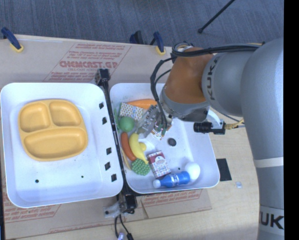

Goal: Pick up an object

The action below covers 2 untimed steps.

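Note:
The right bin [204, 154] holds several small objects: a yellow banana [137, 146], an orange-red carrot-like piece [126, 146], a green ball [125, 124], a green knobbly piece [140, 167], a red and white carton [158, 164], a blue and white bottle [178, 177], a patterned packet [131, 111] and an orange wedge [145, 104]. My gripper [150, 125] hangs low over the bin's left half, just above the banana and right of the green ball. The grey arm with its orange band [189, 81] covers the bin's upper right.
The left bin [54, 184] carries a yellow three-compartment tray [52, 129]. A black clip rail [109, 129] runs between the bins. Blue clamps [12, 40] hold the cardboard sheet at the bench's far edge. A small dark spot [172, 142] lies on the right bin's floor.

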Motion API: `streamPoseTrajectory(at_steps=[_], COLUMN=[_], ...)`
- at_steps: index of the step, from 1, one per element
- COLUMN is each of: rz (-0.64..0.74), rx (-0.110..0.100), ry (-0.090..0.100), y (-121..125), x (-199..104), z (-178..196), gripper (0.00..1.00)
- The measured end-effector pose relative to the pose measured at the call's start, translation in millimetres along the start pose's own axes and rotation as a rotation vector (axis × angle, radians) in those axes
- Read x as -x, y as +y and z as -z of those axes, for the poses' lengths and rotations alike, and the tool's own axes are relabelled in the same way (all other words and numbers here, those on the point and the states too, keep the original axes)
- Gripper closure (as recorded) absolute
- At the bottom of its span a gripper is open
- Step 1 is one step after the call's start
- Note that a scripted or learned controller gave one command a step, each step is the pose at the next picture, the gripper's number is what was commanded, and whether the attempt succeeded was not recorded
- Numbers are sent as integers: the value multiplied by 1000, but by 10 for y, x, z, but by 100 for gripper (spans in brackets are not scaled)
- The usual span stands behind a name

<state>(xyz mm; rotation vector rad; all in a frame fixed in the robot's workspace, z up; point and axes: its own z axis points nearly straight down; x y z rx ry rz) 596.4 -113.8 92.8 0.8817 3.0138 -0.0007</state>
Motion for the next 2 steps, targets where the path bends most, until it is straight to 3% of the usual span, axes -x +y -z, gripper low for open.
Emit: streamPoseTrajectory(at_steps=[1, 2], rz=[310, 588], rx=[0, -1], ry=[-1, 3], y=[617, 165], x=[-284, -347], z=[999, 1164], gripper=[100, 100])
